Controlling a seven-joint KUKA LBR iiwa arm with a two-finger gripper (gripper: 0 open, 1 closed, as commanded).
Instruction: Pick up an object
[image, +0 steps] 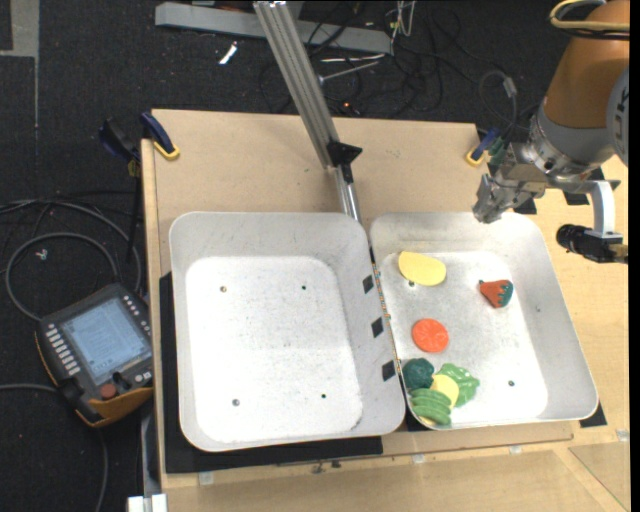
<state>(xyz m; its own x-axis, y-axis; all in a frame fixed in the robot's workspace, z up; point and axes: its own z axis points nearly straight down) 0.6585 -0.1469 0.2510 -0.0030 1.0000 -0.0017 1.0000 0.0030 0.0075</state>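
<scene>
Here, grey two-finger gripper (487, 212) hovering over right white bin's (560, 300) far rim; jaw state indiscernible; best descending vertically, centring over isolated red strawberry-shaped toy (495, 292)

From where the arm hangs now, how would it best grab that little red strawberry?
Probably straight down from above, closing the gripper across the red body of the strawberry. It lies alone on the bin floor with open space around it. Its green end points right, so squeezing across the narrower width looks safest.
</scene>
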